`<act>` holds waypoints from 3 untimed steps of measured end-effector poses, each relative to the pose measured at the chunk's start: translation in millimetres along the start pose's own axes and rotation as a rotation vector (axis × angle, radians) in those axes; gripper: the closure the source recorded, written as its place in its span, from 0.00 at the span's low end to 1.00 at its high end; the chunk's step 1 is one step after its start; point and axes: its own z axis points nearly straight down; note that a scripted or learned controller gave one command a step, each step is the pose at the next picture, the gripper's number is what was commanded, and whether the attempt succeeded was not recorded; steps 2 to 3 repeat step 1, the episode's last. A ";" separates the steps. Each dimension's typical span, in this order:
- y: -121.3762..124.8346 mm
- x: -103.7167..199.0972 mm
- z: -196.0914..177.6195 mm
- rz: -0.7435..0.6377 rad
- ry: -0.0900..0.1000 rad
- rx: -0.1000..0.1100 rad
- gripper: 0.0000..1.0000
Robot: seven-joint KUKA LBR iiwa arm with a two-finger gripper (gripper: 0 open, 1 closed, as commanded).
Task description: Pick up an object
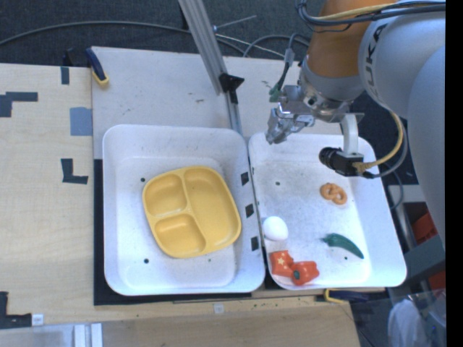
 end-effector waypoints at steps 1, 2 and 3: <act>-24.1 52.7 1.6 -0.001 0.001 -0.001 1.00; -24.1 52.7 1.6 -0.001 0.001 -0.001 1.00; -24.1 52.7 1.6 -0.001 0.001 -0.001 1.00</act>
